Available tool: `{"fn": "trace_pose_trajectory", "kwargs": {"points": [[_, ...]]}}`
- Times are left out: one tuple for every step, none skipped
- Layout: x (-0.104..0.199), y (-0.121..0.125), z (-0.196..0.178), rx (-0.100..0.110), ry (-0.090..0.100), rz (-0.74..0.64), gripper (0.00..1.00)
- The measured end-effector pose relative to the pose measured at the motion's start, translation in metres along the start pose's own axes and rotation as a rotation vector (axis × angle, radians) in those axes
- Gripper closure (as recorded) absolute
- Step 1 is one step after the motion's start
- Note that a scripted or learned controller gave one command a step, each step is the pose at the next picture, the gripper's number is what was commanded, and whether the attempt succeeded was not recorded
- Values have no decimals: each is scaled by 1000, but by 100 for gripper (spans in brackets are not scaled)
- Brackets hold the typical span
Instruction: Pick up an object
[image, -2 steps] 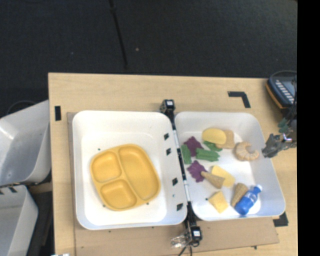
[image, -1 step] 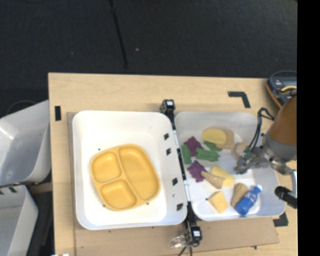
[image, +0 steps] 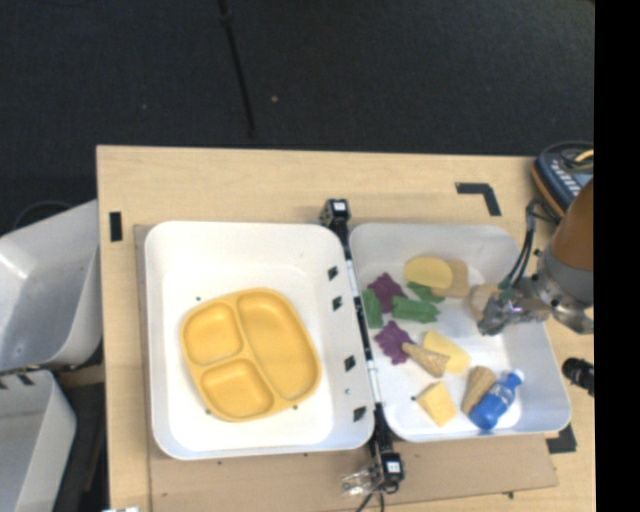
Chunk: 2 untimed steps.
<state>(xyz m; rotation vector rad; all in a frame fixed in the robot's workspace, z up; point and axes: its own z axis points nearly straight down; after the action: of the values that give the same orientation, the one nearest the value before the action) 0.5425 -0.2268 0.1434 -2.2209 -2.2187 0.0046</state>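
The right white bin (image: 500, 238) holds several small toy items. A yellow rounded piece (image: 432, 271) lies at the back, with green pieces (image: 418, 304) and purple pieces (image: 384, 290) to its left. Nearer the front are a purple piece (image: 394, 341), a yellow wedge (image: 445, 353), a yellow block (image: 437, 403), a tan cone (image: 478, 384) and a blue bottle (image: 496, 400). My gripper (image: 494, 318) hangs low over the right side of this bin, beside a small tan item (image: 484, 297) and above the blue bottle in the view. Nothing visible is lifted.
In the left white bin (image: 170, 250) lies a yellow divided plate (image: 250, 352). A ridge with black clips (image: 352, 300) separates the two bins. The arm's orange band (image: 575, 232) enters from the right. The wooden bench (image: 250, 180) surrounds the bins.
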Motion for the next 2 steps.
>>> {"fn": "trace_pose_trajectory", "kwargs": {"points": [[5, 11, -63, -1, -1, 0, 100], [63, 22, -172, -17, -2, -8, 100]]}}
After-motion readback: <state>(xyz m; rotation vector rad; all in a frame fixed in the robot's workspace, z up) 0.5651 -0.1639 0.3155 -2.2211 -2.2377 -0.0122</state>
